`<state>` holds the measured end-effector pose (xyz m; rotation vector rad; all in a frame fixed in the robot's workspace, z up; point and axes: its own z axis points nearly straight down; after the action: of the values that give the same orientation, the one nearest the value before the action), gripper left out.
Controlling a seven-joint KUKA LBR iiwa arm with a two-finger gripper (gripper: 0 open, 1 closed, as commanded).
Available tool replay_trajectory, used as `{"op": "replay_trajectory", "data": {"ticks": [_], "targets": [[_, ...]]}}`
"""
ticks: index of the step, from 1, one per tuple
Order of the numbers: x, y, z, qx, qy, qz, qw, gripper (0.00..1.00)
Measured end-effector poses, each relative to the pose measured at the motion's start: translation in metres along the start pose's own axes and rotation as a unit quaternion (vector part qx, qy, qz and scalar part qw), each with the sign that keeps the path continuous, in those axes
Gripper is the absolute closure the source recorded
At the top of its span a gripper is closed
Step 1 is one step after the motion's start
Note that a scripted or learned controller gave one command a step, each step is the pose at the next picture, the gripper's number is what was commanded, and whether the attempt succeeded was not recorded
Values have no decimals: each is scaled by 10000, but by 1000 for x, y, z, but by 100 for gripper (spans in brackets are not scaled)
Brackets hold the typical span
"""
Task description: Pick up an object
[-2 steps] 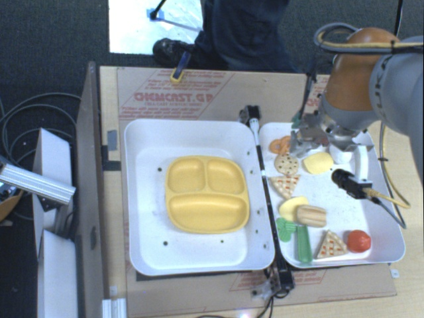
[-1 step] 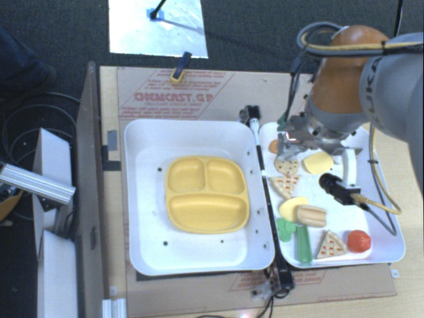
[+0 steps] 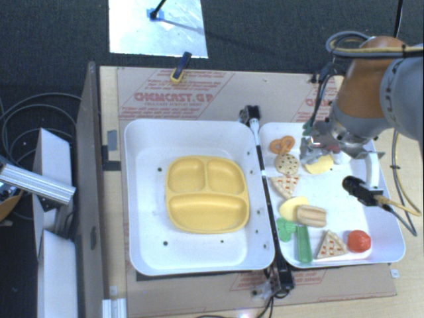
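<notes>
I have the gripper [image 3: 316, 152] low in the right bin [image 3: 391, 244], right over a pale yellow piece [image 3: 320, 165]; from here I cannot tell its state. The other toy food, a pretzel [image 3: 282, 144] and a cracker [image 3: 287, 163], lies just beside, so I judge the yellow piece the target. The left bin [image 3: 142, 197] holds a yellow tray [image 3: 207, 194].

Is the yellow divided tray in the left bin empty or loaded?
Empty. The yellow divided tray lies flat in the left bin, and all three of its compartments show bare yellow. The toy food lies in the right bin.
</notes>
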<state>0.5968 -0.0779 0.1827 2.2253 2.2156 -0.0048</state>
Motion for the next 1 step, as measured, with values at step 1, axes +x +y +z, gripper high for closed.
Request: {"op": "replay_trajectory", "data": {"ticks": [1], "targets": [[5,1,-2,-11,13,-29,10000,0]]}}
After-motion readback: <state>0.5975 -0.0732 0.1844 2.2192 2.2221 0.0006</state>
